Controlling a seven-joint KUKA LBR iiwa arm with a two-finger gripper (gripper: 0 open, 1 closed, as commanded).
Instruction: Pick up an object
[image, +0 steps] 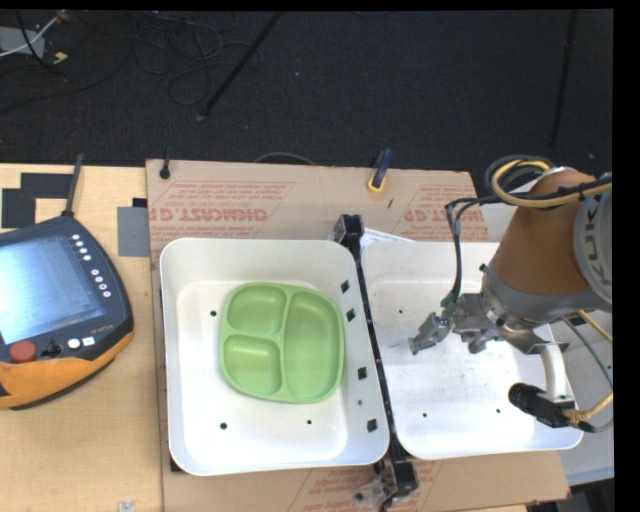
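Green plastic plate (281, 342), divided into three compartments, lies flat on the floor of the left bin (190, 300), roughly centred. Long axis runs left to right with a slight tilt; the one large compartment faces the divider between the bins, the two small ones face the far left wall. Nothing rests on it or touches it.

Gripper (432, 335) hangs over the right bin (440, 440), near that bin's middle, pointing left toward the divider; well apart from the plate. Whether it is parted or closed I cannot tell; nothing seen held in it.

Black clips (352, 233) sit along the divider, between gripper and plate. Teach pendant (55, 310) lies on the bench at far left. Cardboard sheet (260, 205) lies under both bins.
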